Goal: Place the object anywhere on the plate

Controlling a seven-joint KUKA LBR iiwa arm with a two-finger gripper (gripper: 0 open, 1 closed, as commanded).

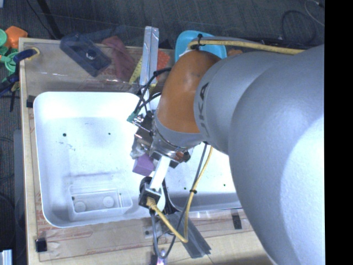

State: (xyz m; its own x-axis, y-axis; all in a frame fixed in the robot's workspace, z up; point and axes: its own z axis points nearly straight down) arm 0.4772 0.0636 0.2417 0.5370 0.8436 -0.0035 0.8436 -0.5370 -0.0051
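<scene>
A small purple object point(144, 165) shows just below my gripper point(142, 148), over the divide between the left bin point(49, 148) and the right bin point(220, 186). The wrist and orange band hide how the purple object sits against the gripper. A light blue plate point(190, 40) peeks out behind the arm at the back, mostly hidden by it. The arm's grey body covers nearly all of the right bin.
A clear plastic tray point(96, 199) lies in the left bin's near corner. Behind the bins lie a dark grey tool point(85, 52), a reddish item point(118, 48) and an upright metal bar point(150, 48). Green and orange toys point(8, 48) sit at the far left.
</scene>
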